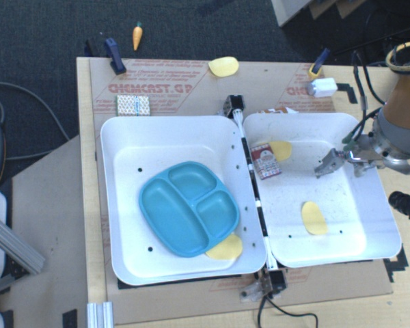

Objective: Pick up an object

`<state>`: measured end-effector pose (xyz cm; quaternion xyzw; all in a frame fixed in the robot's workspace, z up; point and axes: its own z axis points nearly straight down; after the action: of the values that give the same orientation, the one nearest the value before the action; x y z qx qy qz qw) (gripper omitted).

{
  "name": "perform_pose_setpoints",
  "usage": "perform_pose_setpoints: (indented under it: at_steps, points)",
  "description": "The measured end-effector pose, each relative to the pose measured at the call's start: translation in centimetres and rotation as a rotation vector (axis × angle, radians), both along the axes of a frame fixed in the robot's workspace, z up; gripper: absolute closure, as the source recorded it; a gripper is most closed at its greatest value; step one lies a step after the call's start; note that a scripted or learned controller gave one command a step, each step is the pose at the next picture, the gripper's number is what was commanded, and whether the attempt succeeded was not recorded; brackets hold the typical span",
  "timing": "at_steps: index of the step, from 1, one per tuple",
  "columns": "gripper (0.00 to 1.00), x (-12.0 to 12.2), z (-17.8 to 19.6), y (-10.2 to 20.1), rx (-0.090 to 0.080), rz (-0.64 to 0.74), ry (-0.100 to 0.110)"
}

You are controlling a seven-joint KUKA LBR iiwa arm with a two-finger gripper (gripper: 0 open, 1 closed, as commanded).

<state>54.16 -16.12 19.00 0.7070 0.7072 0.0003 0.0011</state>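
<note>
I see the left bin [123, 149] bearing a blue divided plate [188, 208], a yellow piece [225, 248] tucked under its edge. In the right bin [376, 210] my gripper [333, 161] hangs open, gripping nothing, near a red-and-white packet [264, 161] and a yellow slice [313, 219]

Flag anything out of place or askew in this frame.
A yellow piece lies on the bench above the bins, and a small carrot sits on the dark floor beyond the bench. In the left bin, the blue tray lies askew, covering part of another yellow piece.
</note>
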Motion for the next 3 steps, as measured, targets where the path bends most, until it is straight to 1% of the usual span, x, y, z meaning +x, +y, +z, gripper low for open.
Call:
perform_pose_setpoints:
  at_steps: [1,2,3]
  points:
    - [0.0,6.9,-4.5,6.9,0.001,0.002,0.001]
    - [0.0,11.8,-9.2,6.9,0.0,0.001,-0.006]
    - [1.0,11.9,-8.0,6.9,-0.003,0.003,-0.011]
